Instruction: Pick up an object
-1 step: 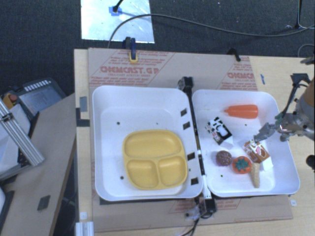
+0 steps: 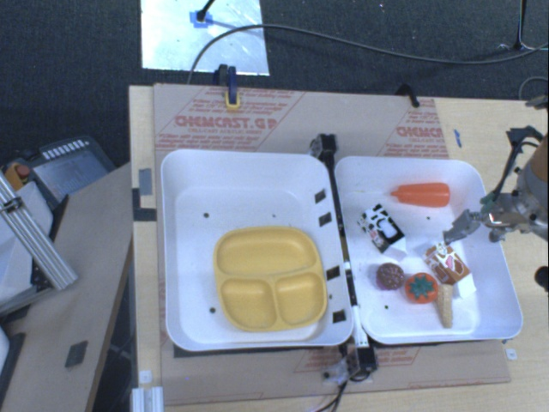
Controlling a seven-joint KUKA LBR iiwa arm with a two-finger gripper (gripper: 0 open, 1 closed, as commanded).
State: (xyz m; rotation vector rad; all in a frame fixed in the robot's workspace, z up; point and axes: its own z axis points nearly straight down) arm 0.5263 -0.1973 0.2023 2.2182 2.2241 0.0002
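Camera view | gripper [image 2: 456, 228] over right bin [image 2: 493, 316] | arm cut off | grip state unclear

My desk [image 2: 141, 230]: pale wood, brown printed cardboard sheet [image 2: 292, 118] lying on top; two white bins, left bin [image 2: 180, 230] and right bin [image 2: 493, 316], touching side by side on sheet.

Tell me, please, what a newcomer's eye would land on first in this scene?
Probably the yellow divided tray, sitting alone in the left bin. Next, the cluster of small toys in the right bin, with the orange carrot near its far side, and the gripper reaching in from the right above them.
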